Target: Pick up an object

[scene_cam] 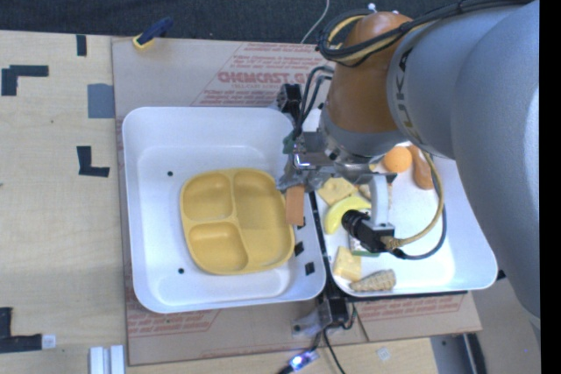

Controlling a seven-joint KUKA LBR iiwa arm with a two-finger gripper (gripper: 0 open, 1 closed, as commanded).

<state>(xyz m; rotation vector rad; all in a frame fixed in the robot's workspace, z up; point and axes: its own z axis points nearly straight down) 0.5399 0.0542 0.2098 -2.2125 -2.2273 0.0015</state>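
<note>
As far as the camera view shows, nothing has been lifted clear, so the pick counts as not yet done.

Camera view, contents:
- Grey arm with orange wrist band (368, 92): reaches in from 3 o'clock, wrist over the divide between the two bins.
- Gripper (298, 179): low at the divide, at the 3 o'clock edge of the plate. Whether it is spread or closed cannot be told; the wrist body covers it from above.
- Shallow white left bin (140, 188): holds a yellow three-compartment plastic plate (219, 228), lying flat.
- Small orange-brown oblong block (294, 206): just at 6 o'clock of the gripper, over the plate's rim. Likeliest candidate for the pick. Gripped, resting, or part of the tool: cannot say.
- Shallow white right bin (473, 258): holds a yellow banana-shaped toy (337, 213), an orange ball-like toy (398, 159), a pale yellow wedge (348, 263) and a tan ridged piece (375, 279) toward 6 o'clock.

Remaining, by judgement: a confirmed grasp, then a lift.

Obscured: the right bin's 12 o'clock half lies under the arm; a black cable crosses the toys.
</note>
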